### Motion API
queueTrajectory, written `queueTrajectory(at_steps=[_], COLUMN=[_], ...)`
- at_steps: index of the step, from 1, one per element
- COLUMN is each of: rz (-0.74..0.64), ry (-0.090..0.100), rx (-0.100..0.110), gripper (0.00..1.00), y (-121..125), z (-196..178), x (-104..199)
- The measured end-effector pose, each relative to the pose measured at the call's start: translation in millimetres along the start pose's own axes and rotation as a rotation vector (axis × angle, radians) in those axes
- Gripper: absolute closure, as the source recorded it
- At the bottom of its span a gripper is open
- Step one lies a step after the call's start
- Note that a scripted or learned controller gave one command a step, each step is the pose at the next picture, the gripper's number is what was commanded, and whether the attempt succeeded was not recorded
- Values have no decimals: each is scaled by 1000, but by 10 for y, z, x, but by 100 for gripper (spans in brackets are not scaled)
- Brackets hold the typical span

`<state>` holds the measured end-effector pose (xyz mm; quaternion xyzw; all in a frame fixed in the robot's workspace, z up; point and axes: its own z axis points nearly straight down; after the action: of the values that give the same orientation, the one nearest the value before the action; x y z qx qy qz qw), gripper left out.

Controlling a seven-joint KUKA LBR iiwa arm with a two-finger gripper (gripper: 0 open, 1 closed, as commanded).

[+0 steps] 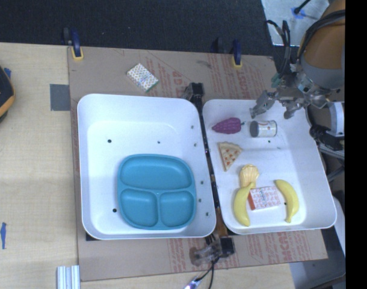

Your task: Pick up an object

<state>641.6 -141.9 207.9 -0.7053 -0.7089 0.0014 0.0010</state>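
Arm [323,47] reaches from right; fingers [263,105] apparently spread, empty

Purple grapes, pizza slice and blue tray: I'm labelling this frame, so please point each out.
Purple grapes [227,125], camera view, middle of the bunch.
Pizza slice [229,155], camera view, centre of the wedge.
Blue tray [156,173], camera view, its large upper compartment.
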Motion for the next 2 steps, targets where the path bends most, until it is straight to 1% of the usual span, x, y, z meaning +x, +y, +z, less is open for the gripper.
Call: queueTrajectory(at_steps=[1,2], rz=[0,0], ry=[0,0], rx=[2,2], gripper=[0,0], y=[-1130,-1002], z=[426,1172], x=[471,375])
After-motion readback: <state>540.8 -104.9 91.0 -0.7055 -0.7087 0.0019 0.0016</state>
